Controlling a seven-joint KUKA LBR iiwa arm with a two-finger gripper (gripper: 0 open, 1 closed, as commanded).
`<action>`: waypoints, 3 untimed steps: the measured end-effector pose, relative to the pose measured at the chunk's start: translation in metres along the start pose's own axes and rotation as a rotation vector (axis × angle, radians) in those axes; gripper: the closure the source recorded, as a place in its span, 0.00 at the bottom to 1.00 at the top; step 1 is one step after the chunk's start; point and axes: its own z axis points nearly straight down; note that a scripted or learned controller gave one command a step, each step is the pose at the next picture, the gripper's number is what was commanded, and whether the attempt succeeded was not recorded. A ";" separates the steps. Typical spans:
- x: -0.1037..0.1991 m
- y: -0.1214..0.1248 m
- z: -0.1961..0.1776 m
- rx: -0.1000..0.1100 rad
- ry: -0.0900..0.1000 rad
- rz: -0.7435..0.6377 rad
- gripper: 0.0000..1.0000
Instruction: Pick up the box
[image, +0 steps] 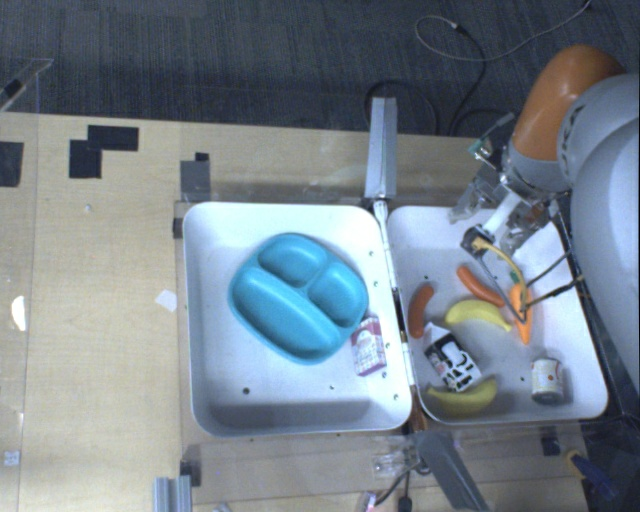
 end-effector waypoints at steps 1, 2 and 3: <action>-0.063 0.047 0.073 0.003 -0.006 0.050 0.00; -0.059 0.048 0.060 -0.005 0.001 0.044 1.00; -0.052 0.045 -0.083 -0.003 0.001 0.128 1.00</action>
